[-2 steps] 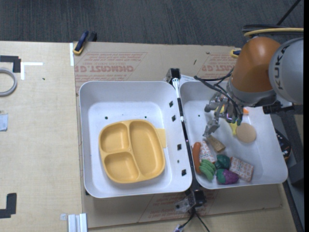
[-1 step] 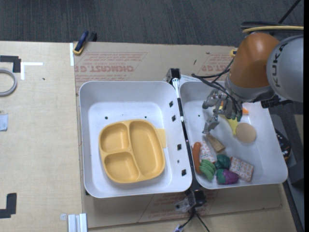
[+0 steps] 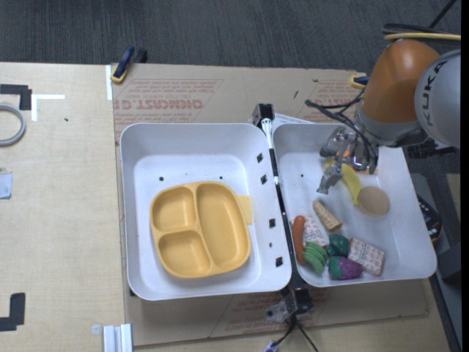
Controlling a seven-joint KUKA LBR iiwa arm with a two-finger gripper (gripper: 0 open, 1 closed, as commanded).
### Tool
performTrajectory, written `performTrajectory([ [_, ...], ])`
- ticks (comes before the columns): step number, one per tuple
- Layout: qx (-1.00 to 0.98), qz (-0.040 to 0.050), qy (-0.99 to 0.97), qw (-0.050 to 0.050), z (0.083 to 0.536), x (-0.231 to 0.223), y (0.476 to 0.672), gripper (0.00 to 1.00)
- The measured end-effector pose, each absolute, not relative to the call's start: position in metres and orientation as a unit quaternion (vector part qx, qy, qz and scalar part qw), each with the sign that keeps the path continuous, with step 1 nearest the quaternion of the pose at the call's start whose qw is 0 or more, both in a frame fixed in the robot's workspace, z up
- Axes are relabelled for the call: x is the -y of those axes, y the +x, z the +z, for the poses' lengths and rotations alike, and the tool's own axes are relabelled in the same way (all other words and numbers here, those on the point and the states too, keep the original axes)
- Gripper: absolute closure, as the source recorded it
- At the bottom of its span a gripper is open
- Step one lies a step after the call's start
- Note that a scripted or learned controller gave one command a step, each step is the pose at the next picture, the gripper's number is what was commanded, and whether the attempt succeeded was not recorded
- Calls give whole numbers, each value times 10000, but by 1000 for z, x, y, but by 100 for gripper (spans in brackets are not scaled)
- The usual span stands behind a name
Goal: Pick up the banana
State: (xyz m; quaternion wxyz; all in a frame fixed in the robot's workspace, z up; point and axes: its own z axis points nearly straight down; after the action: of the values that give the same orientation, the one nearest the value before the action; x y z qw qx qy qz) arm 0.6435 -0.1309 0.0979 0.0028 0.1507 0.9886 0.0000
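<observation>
- The banana (image 3: 352,184) is lying in the right bin (image 3: 410,270), toward its upper middle, a small yellow piece with its long axis running from about 11 o'clock to 5 o'clock.
- My claw (image 3: 335,173) is hanging right over the banana's upper end; the fruit is stretching away from my fingertips toward 4 or 5 o'clock, so close that it seems to be touching or just beside one finger.
- I cannot tell whether my fingers are spread or pressed together, since the metal parts are overlapping in this slanted look, and I am not seeing the banana clearly between them, so I am not calling it held.
- I am judging that the grasp turns on this: my fingers need to be straddling the banana across its short width, at right angles to that 11-to-5 line.
- A tan egg-like ball (image 3: 373,201) is sitting just beside the banana's lower end at 4 o'clock, and I am thinking it could be nudged.
- Farther toward 6 o'clock, the other toy foods (image 3: 333,249) are clustering near the bin's front.
- At 9 o'clock, the left bin (image 3: 139,270) is bearing a yellow divided plate (image 3: 199,228), well apart from me.
</observation>
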Motion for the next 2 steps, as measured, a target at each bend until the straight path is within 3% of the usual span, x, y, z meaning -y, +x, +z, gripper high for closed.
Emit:
performTrajectory([
  [1,-9997,0,263,13,93,127,596,0],
  [2,-9443,-1,-3290,25,93,128,617,0],
])
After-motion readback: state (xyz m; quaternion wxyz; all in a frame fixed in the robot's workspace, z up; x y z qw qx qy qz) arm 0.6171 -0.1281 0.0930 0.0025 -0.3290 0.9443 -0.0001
